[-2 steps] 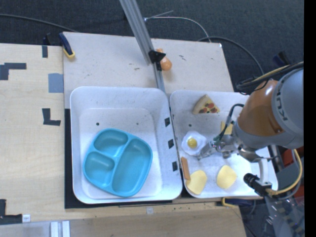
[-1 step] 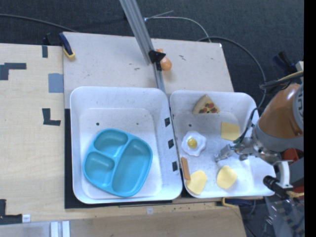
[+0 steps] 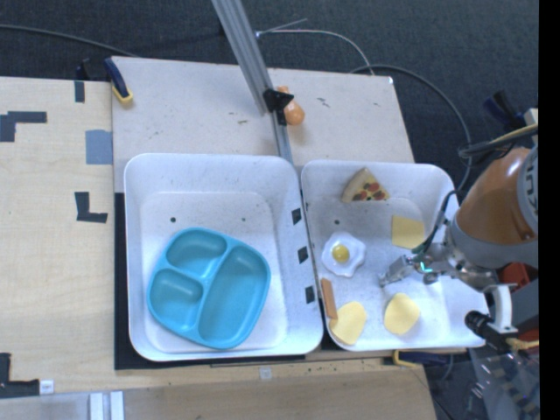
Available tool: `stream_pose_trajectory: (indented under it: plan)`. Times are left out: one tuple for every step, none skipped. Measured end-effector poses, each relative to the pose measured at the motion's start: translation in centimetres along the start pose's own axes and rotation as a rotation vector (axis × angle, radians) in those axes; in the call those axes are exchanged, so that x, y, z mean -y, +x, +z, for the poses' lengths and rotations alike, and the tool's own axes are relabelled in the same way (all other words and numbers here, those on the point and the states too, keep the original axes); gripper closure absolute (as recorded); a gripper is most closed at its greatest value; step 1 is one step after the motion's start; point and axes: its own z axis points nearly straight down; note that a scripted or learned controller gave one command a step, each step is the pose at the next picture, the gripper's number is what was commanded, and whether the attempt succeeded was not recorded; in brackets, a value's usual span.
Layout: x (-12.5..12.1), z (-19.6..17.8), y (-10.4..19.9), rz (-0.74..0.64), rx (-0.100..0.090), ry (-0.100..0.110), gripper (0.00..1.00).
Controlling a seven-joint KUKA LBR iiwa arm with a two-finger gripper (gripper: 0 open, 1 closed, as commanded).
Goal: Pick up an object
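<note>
The gripper (image 3: 395, 274) hangs low in the right bin (image 3: 437, 178), its fingers slightly apart and clamped on nothing. A fried egg (image 3: 342, 255) lies just left of the fingertips, a yellow chip (image 3: 402, 314) just below them, a yellow square (image 3: 407, 231) just above. A blue divided tray (image 3: 208, 287) sits in the left bin (image 3: 140, 173).

Slanted overhead view of both bins (image 3: 136, 234)

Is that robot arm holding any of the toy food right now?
No. The gripper hangs over bare floor of the right bin, among the yellow pieces, with nothing between its fingers.
</note>
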Motion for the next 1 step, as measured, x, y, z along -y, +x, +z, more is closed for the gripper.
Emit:
stream_pose_trajectory:
  plan:
    - [0.00, 0.00, 0.01, 0.000, 0.000, 0.000, 0.00]
